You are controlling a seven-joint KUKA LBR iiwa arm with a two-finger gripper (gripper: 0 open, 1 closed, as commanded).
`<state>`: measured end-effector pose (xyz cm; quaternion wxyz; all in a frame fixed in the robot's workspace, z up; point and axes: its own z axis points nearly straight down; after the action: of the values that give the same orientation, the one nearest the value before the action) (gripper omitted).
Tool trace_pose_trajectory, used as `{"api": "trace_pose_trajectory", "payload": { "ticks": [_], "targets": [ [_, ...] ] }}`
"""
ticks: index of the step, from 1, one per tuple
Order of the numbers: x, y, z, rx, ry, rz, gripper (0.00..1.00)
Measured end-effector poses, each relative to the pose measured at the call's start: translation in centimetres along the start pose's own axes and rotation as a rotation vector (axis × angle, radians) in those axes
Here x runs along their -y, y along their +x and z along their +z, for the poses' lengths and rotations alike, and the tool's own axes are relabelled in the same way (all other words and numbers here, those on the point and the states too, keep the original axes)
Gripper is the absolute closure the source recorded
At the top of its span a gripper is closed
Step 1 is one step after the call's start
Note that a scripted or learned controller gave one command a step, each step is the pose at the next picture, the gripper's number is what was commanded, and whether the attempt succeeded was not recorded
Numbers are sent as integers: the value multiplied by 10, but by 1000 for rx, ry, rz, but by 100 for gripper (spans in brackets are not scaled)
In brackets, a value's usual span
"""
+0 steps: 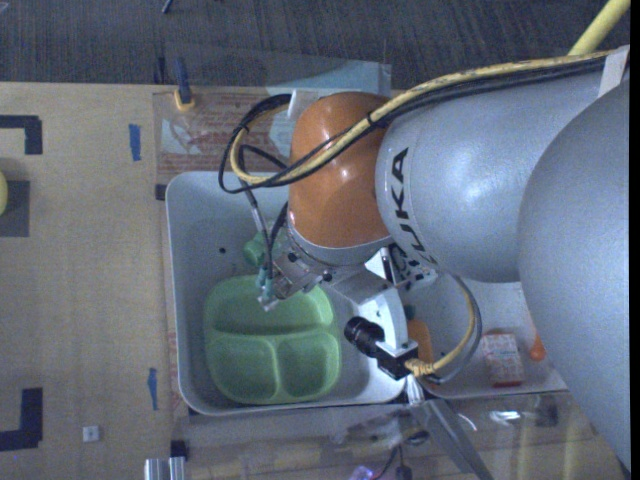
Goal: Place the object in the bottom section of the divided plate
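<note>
Grey robot arm (520,188) fills our view, gripper (267,290) low over a green divided plate (270,343)

We see the orange band (335,173) above the wrist, and the gripper tip hanging at the plate's upper large section, inside the left white bin (190,268); we cannot tell how far its fingers stand apart or whether they hold anything, and we cannot tell where the object is, though a small green shape (255,248) lies just beside the plate's top edge. To do this step well, we judge the tip should travel toward the two smaller lower sections and release low, clear of the ridges
</note>
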<state>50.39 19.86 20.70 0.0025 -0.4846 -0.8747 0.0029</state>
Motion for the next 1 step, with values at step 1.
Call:
{"api": "trace_pose_trajectory", "payload": {
  "ticks": [1],
  "targets": [
    [-67,-21,109,1,-9,-59,100]
  ]
}}
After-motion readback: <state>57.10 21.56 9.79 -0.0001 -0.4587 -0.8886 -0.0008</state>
